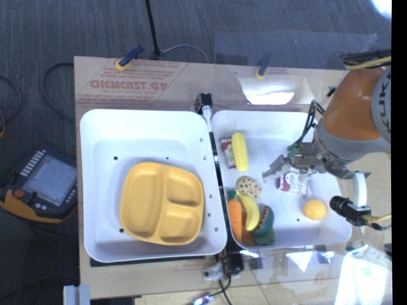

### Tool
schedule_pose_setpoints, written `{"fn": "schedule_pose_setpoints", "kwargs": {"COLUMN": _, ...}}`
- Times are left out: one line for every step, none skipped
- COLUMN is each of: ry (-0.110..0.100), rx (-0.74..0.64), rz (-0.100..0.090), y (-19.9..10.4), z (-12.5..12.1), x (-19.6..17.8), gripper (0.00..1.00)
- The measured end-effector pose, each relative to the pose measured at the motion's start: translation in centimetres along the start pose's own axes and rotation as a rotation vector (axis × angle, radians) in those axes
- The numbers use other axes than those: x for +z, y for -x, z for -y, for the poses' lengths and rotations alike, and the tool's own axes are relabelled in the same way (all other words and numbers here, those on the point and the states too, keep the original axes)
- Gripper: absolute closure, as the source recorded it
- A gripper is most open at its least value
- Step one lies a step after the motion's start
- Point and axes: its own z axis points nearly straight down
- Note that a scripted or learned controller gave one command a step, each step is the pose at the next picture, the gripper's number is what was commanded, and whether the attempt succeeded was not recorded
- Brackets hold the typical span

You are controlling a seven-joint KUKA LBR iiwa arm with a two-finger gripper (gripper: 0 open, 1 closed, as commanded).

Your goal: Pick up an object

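My gripper (292, 173) hangs over the right bin (331, 234), just right of its middle. Its fingers are spread, one grey finger (275, 168) pointing left. Nothing is held between them. Directly beneath lies a small white and red packet (293, 183). A yellow lemon (314, 209) sits just to its lower right. A corn cob (240, 151) lies upright near the bin's left wall beside a red and white carton (226, 153). A cookie (248, 185), a banana (249, 210), a carrot (234, 218) and a green item (266, 224) crowd the lower left corner.
The left bin (102, 138) holds a yellow divided plate (162, 203). The grey and orange arm (356, 116) covers the right bin's right side. A black part with a cable (346, 209) sticks out by the lemon. A pendant (38, 183) lies left of the bench.
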Motion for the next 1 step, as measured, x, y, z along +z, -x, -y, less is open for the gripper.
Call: {"fn": "schedule_pose_setpoints", "kwargs": {"ry": 0.015, "rx": -0.061, "rz": 0.005, "y": 3.88, "z": -3.21, "x": 9.44, "gripper": 0.00}}
